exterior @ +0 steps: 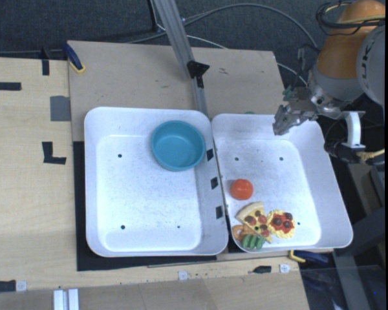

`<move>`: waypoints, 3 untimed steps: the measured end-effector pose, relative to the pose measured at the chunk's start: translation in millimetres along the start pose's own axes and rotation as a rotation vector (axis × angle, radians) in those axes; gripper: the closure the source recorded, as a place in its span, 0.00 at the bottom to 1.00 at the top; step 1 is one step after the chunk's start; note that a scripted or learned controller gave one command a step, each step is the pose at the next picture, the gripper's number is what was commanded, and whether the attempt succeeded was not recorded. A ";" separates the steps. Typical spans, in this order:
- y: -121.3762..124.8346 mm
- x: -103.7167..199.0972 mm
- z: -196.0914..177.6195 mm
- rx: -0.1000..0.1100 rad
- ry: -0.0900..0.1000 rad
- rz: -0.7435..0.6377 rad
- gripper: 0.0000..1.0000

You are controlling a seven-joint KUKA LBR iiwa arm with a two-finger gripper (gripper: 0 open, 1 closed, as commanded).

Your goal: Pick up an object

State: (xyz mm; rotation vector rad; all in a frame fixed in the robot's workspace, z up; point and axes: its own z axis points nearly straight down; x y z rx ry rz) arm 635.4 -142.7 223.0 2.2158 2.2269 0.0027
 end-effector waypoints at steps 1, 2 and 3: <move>2.1 60.7 4.5 0.002 0.000 0.000 1.00; -5.0 118.7 11.0 0.002 0.000 0.000 1.00; -7.8 164.5 -2.4 0.001 0.000 0.001 1.00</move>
